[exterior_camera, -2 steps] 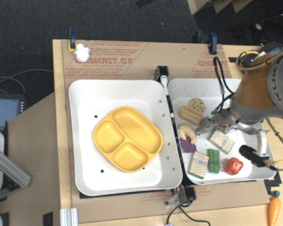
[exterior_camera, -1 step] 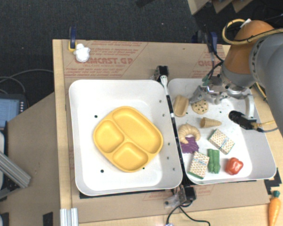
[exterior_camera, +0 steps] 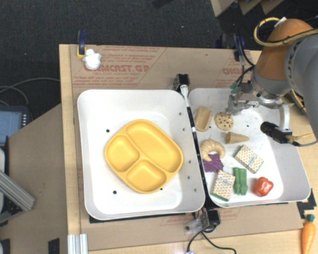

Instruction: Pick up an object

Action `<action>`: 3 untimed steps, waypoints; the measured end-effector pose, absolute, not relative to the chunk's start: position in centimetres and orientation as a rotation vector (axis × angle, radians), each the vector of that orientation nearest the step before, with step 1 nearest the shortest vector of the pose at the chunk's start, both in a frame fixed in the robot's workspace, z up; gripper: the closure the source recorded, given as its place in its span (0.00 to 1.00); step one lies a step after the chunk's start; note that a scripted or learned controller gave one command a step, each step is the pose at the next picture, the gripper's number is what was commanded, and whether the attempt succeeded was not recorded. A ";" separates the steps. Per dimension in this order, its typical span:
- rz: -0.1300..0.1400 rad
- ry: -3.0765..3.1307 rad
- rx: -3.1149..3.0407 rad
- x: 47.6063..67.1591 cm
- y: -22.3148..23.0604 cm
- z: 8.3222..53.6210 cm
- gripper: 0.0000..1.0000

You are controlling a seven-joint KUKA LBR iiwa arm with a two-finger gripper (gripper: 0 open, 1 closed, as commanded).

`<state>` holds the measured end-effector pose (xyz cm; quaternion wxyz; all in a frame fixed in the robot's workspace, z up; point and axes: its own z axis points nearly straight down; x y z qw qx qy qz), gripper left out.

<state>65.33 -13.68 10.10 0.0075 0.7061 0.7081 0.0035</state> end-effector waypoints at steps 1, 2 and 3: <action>0.009 2.215 2.209 65.3 -13.7 10.0 0.00; -0.007 2.221 2.231 57.2 -15.8 8.4 0.00; 0.003 2.221 2.216 62.9 -17.3 8.5 0.00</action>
